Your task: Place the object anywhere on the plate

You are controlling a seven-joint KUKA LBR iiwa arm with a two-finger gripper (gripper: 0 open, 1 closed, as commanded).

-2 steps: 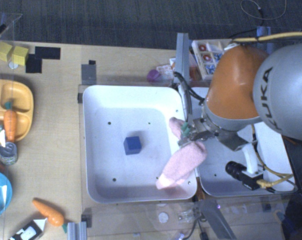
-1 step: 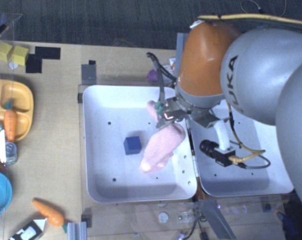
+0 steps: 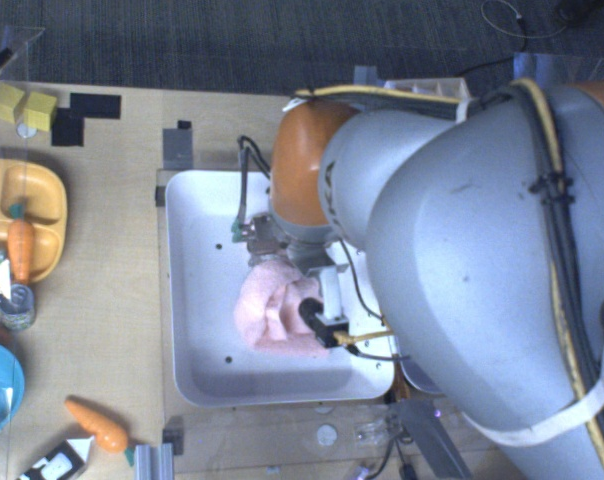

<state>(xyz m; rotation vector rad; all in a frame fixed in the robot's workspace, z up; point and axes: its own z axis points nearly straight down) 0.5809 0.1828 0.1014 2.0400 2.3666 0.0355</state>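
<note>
Pink soft object (image 3: pixel 272 313) is lying in the white bin (image 3: pixel 197 268) directly beneath the gripper (image 3: pixel 300 286), which is hanging over it, presumably for a grab, though I cannot tell its state.

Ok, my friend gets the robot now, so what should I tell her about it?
Gripper: down in the white bin, right over the pink object. The arm hides the fingers, so a grip cannot be confirmed.
Pink object: lying in the bin's middle, apparently on its floor.
Plate: cannot be picked out; the arm covers much of the bench.
Done: nothing confirmed.
Left: secure the object, lift it, set it on the plate.
</note>
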